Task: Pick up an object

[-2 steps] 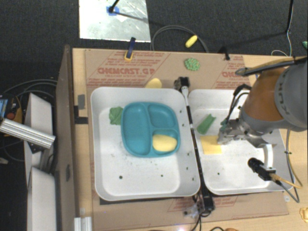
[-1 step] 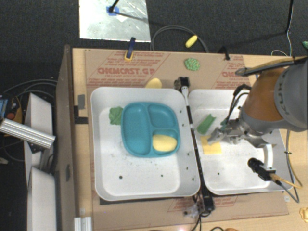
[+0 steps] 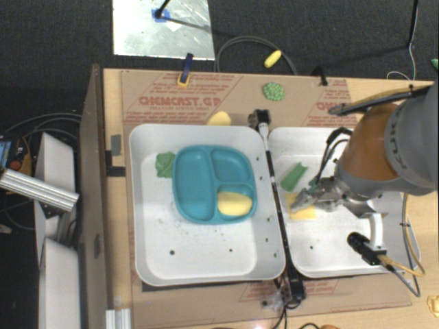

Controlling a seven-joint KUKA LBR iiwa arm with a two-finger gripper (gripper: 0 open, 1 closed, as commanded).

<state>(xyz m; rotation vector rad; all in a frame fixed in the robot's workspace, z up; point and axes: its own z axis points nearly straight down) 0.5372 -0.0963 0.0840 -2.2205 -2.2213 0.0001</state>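
Camera view: gripper (image 3: 306, 199) low in right bin (image 3: 322, 259), poised over yellow piece (image 3: 304, 214) beside green block (image 3: 293, 176), likely for pickup; whether fingers are apart, cannot tell.

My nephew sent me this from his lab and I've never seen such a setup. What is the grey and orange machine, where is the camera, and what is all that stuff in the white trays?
The picture comes from one camera fixed above a bench, looking down at a slant. The grey machine with the orange band is a robot arm reaching in from the right. At its tip is a two-finger gripper, low over the right bin. Its job is to pick something up. Below the tip lies a yellow piece, with a green block nearby; I cannot tell whether anything is gripped. The left bin holds a blue divided plate with a yellow lemon-like object in one compartment and a green leafy piece beside the plate.
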